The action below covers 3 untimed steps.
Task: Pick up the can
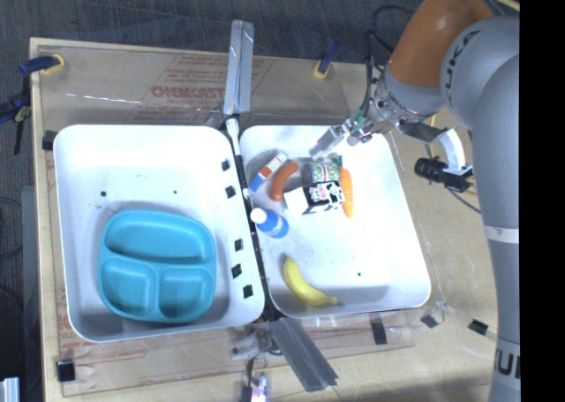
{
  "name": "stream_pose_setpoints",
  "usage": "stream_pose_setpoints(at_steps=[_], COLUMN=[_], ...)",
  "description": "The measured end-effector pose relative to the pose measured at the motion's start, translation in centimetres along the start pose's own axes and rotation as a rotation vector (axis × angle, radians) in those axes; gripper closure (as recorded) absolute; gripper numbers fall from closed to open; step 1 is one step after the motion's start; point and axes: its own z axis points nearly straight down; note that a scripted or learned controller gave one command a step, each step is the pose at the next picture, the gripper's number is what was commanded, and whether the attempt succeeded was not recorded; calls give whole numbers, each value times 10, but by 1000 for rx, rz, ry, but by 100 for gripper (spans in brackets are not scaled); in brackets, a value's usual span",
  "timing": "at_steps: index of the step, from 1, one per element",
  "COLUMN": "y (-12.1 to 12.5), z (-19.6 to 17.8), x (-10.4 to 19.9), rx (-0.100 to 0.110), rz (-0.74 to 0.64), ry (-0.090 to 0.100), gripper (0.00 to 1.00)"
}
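With the gripper (pixel 340 135) hovering at the right bin's (pixel 402 241) far edge, finger state impossible to tell, you should drop squarely onto the can (pixel 323 186), wedged between the sausage (pixel 282 178) and carrot (pixel 346 193).

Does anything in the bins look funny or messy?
A little. The toys in the right bin are heaped together near its top, and the small carton leans crookedly against the carrot. Nothing looks spilled or broken.
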Motion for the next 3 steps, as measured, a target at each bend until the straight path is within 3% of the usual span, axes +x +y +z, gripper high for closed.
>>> stream_pose_setpoints(at_steps=[1, 2, 3], y=[0, 8, 8], z=[0, 74, 74], x=[0, -2, -2], rx=[0, 1, 1], rz=[0, 46, 46], ry=[0, 1, 0], gripper=[0, 0, 0])
